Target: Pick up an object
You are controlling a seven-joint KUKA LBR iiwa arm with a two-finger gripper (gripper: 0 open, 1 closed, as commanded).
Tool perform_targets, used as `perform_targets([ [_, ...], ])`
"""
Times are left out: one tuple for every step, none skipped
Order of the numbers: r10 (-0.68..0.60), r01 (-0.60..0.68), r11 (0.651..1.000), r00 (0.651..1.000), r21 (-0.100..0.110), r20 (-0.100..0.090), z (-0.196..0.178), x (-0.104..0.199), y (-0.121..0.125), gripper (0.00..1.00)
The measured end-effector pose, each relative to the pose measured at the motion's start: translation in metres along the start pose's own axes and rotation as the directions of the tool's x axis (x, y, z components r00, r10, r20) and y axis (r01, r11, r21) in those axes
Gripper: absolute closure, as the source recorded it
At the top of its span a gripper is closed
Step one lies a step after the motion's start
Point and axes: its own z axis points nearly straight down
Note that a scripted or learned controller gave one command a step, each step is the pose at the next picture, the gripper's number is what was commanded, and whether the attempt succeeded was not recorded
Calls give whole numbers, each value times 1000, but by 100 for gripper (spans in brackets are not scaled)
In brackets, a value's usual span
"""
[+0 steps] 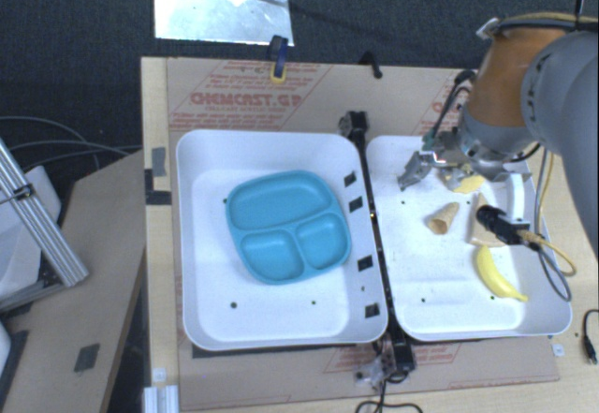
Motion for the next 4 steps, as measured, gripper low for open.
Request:
perform_targets([
  [-13, 13, 1000, 1000, -9, -1, -45, 72, 30, 0],
  [-10, 10, 1000, 1000, -7, -1, -54, 68, 29, 100],
  [-12, 12, 1000, 1000, -5, -3, -102, 124, 11, 100],
  [-9, 9, 1000, 1000, -3, -2, -126, 187, -13, 100],
])
